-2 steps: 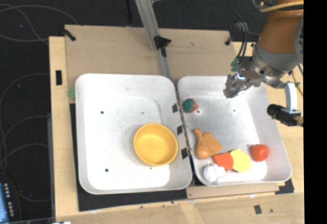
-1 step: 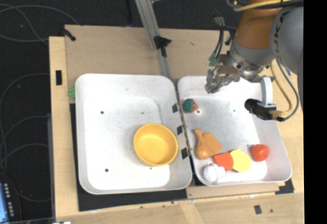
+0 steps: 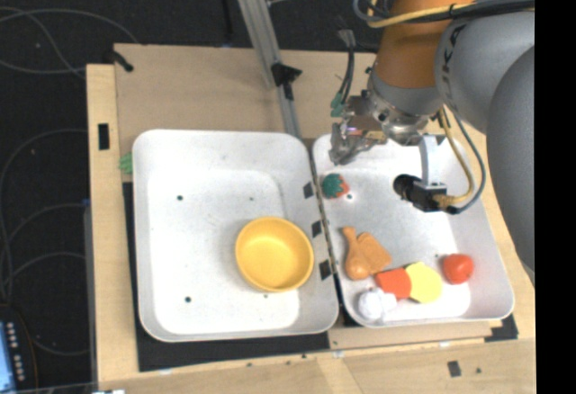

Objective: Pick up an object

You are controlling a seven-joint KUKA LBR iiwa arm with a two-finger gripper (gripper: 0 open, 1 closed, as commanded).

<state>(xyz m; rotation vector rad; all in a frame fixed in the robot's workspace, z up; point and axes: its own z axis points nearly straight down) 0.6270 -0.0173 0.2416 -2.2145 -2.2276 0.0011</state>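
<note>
A: Writing I cannot find anywhere. No brand and no label is readable on the toys, on the bins or on the arm from this slanted view.

B: And the claw?

A: I see the gripper [image 3: 346,147] at the far left corner of the right bin [image 3: 477,230], low over the bin floor, under the grey wrist and the orange band of the arm [image 3: 423,14]. The metal parts are small and blurred there, so I cannot tell if the fingers are spread or pressed together. I see nothing between them.

B: What lies nearest to it?

A: A small green and red ball [image 3: 335,186] lies just beside the gripper, toward the camera, near the wall between the two bins. It looks apart from the claw, perhaps, but the view is poor at that point.

B: The other things?

A: In the near part of the right bin, an orange pear-shaped toy [image 3: 362,255] lies near the dividing wall. Next to it come a red-orange block [image 3: 393,282], touching a yellow round piece [image 3: 425,282], then a red ball [image 3: 457,268] a little apart. A white round thing [image 3: 371,303] sits in the near left corner. The left bin [image 3: 180,167] holds a yellow bowl [image 3: 273,254], standing upright near its right wall.
</note>
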